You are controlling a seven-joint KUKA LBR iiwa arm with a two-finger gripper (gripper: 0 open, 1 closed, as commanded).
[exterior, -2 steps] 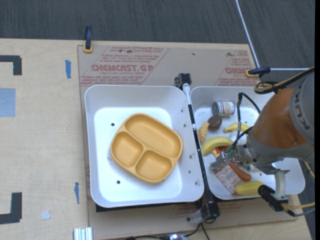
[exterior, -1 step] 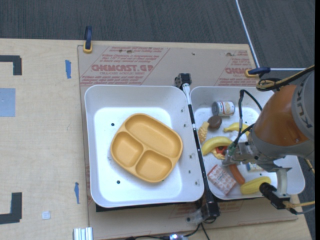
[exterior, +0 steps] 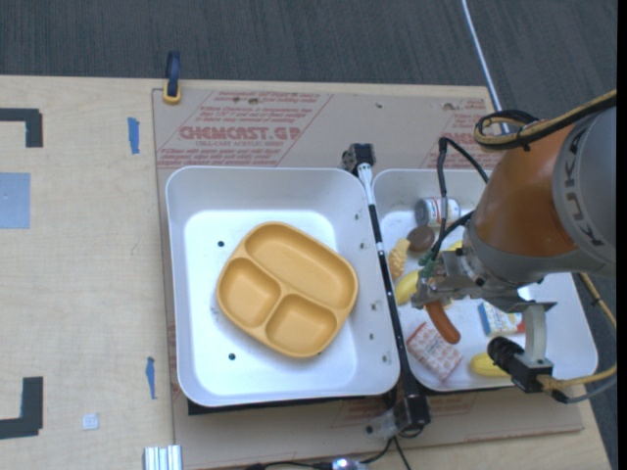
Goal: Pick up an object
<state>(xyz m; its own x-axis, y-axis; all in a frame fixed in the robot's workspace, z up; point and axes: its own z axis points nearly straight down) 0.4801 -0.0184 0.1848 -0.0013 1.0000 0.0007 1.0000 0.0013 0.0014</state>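
My gripper [exterior: 432, 288] is low in the left half of the right bin [exterior: 384, 186], under the grey and orange arm [exterior: 524, 204]. It hangs over a cluster of small items. A red-brown sausage [exterior: 443, 323] lies just below it, and a yellow piece [exterior: 407, 288] touches its left side. A ribbed yellow item [exterior: 398, 258] sits a little farther up. A small can [exterior: 437, 210] and a brown round thing [exterior: 421, 238] lie behind the gripper. The view does not let me tell whether anything is held.
The left bin [exterior: 178, 262] holds a yellow three-compartment plate [exterior: 286, 289]. At the right bin's front lie a red-and-white wrapped packet [exterior: 434, 351], a yellow fruit-like piece [exterior: 482, 364] and a blue-and-white packet [exterior: 500, 317]. The arm covers much of that bin's right side.
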